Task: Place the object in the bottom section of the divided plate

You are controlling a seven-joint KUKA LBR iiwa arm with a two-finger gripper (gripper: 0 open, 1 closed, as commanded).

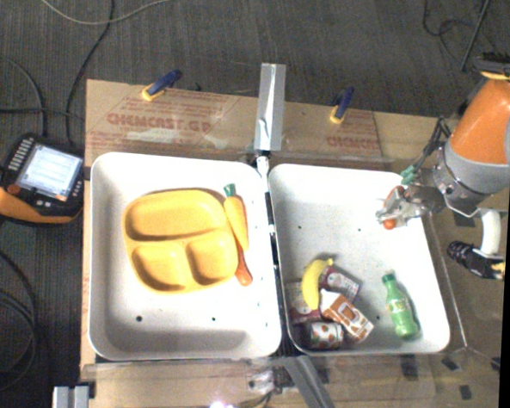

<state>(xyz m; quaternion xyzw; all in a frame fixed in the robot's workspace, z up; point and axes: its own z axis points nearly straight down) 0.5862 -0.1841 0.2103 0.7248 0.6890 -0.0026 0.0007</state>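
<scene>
Bench with two white bins: left bin (101, 319) holds yellow divided plate (180, 237), carrot (237, 237) beside it; gripper (397, 209) over right bin (359, 197), clenched on small red object (390, 222).

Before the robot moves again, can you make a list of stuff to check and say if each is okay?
1. Yellow divided plastic plate sits in left white bin: ok.
2. Plate's sections free: ok; the orange toy carrot lies along its right rim.
3. End effector above right white bin: ok.
4. Object held: cannot tell; something small and red shows at its tip.
5. Green plastic bottle and yellow banana within right bin: ok.
</scene>
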